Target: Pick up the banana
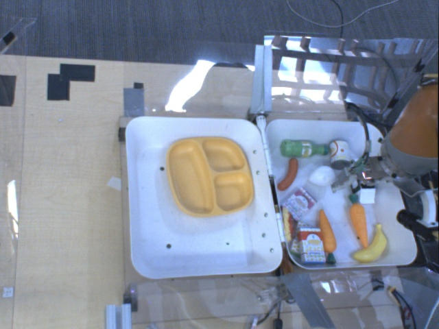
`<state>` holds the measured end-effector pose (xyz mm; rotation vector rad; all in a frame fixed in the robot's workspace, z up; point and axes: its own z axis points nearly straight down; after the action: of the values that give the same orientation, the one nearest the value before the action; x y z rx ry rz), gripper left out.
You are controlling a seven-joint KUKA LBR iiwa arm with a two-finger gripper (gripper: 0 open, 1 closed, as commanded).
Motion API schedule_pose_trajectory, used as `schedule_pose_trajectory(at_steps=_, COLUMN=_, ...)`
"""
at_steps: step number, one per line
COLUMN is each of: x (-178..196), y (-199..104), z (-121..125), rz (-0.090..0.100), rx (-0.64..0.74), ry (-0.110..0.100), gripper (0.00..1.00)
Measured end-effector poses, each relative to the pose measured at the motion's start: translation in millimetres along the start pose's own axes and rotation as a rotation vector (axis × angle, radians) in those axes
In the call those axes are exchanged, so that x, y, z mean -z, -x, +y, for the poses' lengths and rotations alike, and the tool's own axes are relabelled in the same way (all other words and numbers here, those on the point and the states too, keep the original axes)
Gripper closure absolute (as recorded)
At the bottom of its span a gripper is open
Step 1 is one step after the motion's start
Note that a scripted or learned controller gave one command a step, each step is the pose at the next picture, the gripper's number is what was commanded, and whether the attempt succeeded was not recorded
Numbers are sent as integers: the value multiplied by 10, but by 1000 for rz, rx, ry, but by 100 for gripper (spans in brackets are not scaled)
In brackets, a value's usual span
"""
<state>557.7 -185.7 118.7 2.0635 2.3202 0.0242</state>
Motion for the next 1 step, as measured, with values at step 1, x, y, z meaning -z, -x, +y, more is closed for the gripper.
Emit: schedule_pose_trajectory(at_steps=1, x=820, y=160, z=-459, rz=14, rx=-16, ry=-31, gripper=0)
